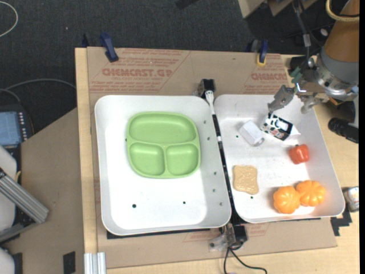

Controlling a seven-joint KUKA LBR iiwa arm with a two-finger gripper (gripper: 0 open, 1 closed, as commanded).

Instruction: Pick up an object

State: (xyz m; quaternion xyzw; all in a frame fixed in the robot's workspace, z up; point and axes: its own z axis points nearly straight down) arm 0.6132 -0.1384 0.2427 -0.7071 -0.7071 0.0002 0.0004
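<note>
Nearest in the right bin (333, 170), two orange pumpkins (298, 196) are seen, with a slice of toast (246, 179) beside them. Farther back lies a black-and-white packet (278, 127). Just beyond it the gripper (295, 100) is poised, fingers spread, nothing held. The approach step is judged underway; a descent and closure are called for.

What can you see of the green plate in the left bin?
The green plate is a light green, matte, plastic-looking tray with rounded corners and three compartments: one wide section across the far side, two smaller ones side by side nearer the camera. All three look empty. It lies flat, right side up, on the floor of the left bin, toward the far half, slightly rotated. Nothing else touches it.
</note>
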